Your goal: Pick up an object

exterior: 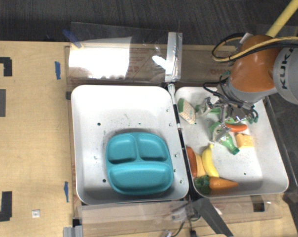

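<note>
Dark grey carpet (139, 4) is running along the far edge; a plywood bench top (28, 132) is carrying black tape marks (3, 65) and blue tape bits (57, 69).

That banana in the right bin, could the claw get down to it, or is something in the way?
Nothing visible lies on top of the banana. It is crowded, though: a red piece lies along its left side and a carrot lies just below it. The gripper hangs farther up the right bin, over other toy food.
</note>
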